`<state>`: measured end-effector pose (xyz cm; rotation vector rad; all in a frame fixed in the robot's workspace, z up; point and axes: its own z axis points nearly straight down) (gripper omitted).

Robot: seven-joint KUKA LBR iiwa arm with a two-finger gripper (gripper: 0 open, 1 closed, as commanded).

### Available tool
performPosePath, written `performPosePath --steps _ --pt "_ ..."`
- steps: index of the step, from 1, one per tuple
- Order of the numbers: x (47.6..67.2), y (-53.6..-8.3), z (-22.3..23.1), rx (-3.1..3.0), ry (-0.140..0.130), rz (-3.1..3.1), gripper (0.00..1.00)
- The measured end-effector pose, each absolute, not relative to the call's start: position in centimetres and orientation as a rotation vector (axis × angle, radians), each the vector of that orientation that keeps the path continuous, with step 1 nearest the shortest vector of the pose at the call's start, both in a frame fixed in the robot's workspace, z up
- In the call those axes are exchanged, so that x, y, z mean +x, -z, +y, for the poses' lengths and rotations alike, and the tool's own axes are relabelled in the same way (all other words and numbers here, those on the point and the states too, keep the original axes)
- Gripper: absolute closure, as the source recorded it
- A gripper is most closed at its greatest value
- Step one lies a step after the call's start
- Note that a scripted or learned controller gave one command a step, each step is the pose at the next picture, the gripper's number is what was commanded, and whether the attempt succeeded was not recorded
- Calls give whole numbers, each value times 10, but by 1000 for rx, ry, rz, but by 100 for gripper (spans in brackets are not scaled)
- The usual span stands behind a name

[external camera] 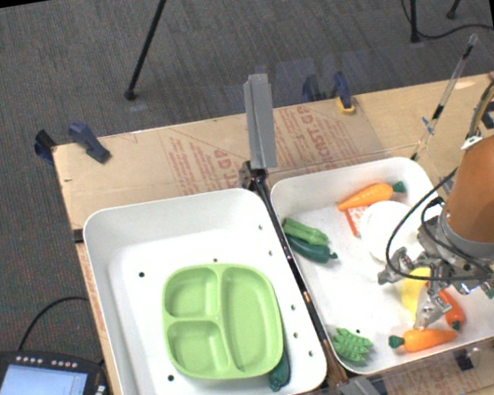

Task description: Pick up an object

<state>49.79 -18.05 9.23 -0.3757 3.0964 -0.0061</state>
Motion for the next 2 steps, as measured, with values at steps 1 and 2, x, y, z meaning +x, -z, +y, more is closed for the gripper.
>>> performPosePath --steps 1,2 --pt "494 -94 -182 -274 12 3101 0" --pt "501 -90 -183 -304 3 3115 0"
